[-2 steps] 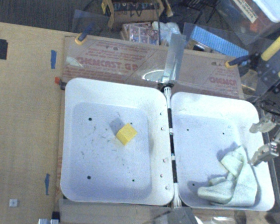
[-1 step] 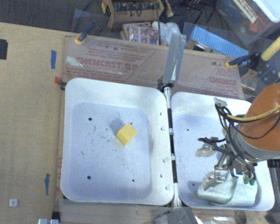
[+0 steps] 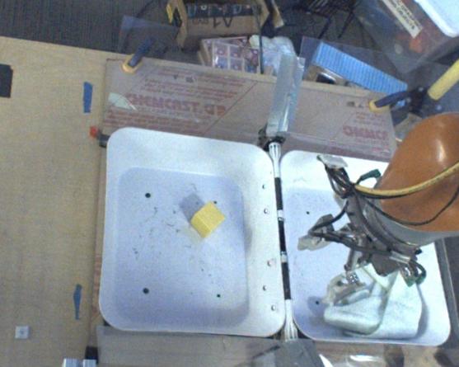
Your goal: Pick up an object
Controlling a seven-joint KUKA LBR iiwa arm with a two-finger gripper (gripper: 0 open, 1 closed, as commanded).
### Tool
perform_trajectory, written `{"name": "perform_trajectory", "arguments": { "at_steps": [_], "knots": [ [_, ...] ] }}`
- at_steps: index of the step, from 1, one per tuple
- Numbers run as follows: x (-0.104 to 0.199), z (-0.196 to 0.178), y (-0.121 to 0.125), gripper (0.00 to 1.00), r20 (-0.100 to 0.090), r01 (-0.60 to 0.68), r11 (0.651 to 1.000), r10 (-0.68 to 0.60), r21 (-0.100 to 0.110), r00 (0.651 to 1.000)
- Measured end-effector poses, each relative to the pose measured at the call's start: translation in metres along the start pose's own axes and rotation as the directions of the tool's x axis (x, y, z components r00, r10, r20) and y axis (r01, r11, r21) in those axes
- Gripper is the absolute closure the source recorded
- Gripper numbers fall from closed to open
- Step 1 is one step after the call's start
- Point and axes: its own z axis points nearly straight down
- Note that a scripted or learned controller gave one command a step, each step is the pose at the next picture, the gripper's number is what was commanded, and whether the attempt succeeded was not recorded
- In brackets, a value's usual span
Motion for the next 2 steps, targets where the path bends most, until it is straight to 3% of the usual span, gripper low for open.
{"name": "perform_trajectory", "arguments": {
  "at_steps": [1, 2],
  "knots": [
    [-0.05, -0.073, -0.011, 0.0, 0.001, 0.776, 0.631, -0.776, -0.003, 0.631],
    [0.029, -0.029, -0.062, 0.0, 0.001, 0.938, 0.346, -0.938, -0.009, 0.346]
  ]
}}
